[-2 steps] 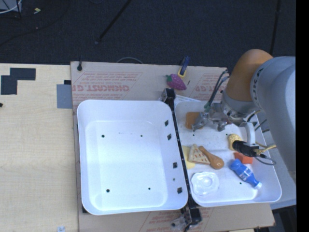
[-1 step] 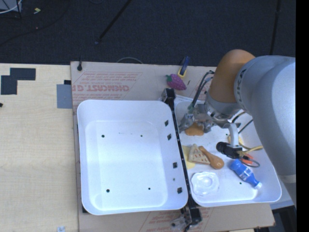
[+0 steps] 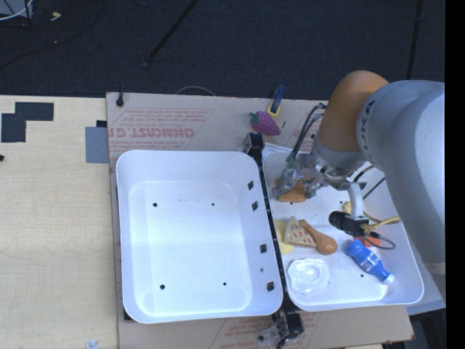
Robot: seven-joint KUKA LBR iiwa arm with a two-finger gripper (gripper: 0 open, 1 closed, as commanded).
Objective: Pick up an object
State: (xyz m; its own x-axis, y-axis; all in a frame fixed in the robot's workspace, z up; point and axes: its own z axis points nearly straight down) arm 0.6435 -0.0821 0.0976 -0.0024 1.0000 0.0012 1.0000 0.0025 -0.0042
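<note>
While the gripper (image 3: 296, 184) is lowered into the upper part of the right bin (image 3: 407, 282), right of frame centre, its spread cannot be told. An orange-brown object (image 3: 293, 194) is seen directly under it, touching or nearly so. It is judged light, rigid and smooth, best taken across its narrow width. Its top is hidden by the wrist, so shape stays unclear. Lower down, a blue bottle (image 3: 368, 261) and white lid (image 3: 308, 275) are seen.

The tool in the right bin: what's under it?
Under the tool lies an orange-brown object, partly visible on the right bin floor. Its upper part is covered, so contact is unclear.
</note>
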